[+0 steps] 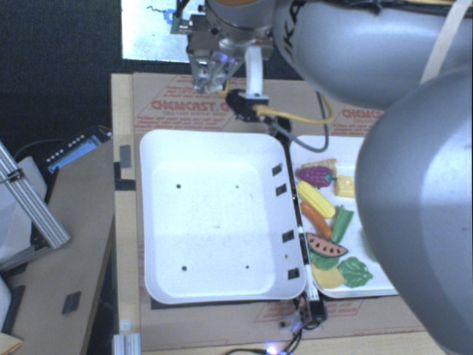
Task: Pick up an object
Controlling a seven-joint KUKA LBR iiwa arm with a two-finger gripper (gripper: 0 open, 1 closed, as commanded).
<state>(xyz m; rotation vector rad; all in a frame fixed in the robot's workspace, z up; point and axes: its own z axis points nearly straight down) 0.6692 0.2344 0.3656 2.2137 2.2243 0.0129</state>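
The right bin (369,291) holds several toy foods: purple grapes (315,174), a corn cob (313,195), an orange carrot (316,215), a green pepper (341,222), a watermelon slice (325,246), a yellow piece (327,276) and a green leaf (356,272). My gripper (211,72) hangs high over the bench's far edge, beyond the left bin's back rim and well away from the foods. I see nothing in it. The arm's grey body covers the right part of the right bin.
The left bin (151,220) sits beside the right one, with a black-clipped divider (290,205) between them. A cable (295,117) runs from the wrist across the cardboard base. Metal rails (29,213) lie off the bench to the left.
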